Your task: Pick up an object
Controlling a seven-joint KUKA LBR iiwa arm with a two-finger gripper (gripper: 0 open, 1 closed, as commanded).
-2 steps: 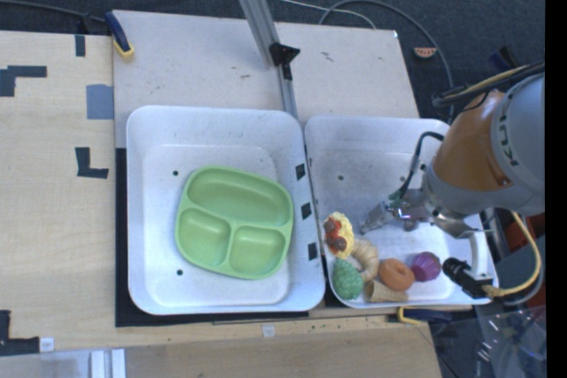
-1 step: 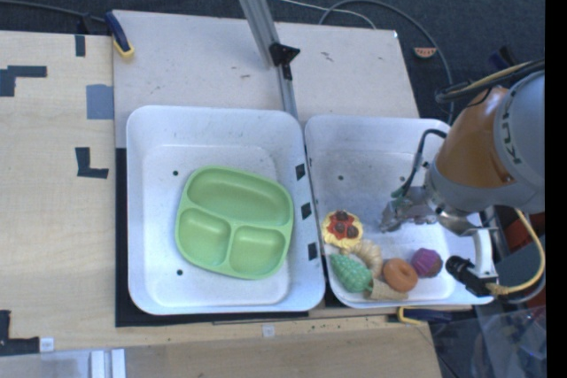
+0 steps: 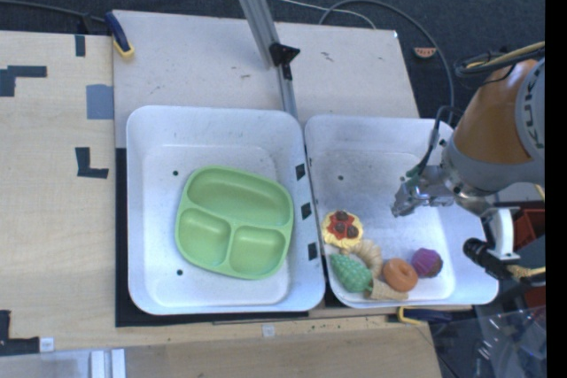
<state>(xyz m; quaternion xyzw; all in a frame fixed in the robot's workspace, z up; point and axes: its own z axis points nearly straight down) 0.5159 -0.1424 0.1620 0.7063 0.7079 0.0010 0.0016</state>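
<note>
The desk (image 3: 213,57) carries 2 shallow white bins: the right bin (image 3: 372,142), over which the gripper (image 3: 403,204) hangs, and the left bin (image 3: 146,190) farther from it. In the left bin lies 1 green tray (image 3: 235,221) with 3 compartments. Below and beside the gripper, the right bin holds 4 small toys: 1 red-and-yellow piece (image 3: 342,228), 1 green cone-like piece (image 3: 353,273), 1 orange ball (image 3: 400,273) and 1 purple ball (image 3: 427,262).
</note>
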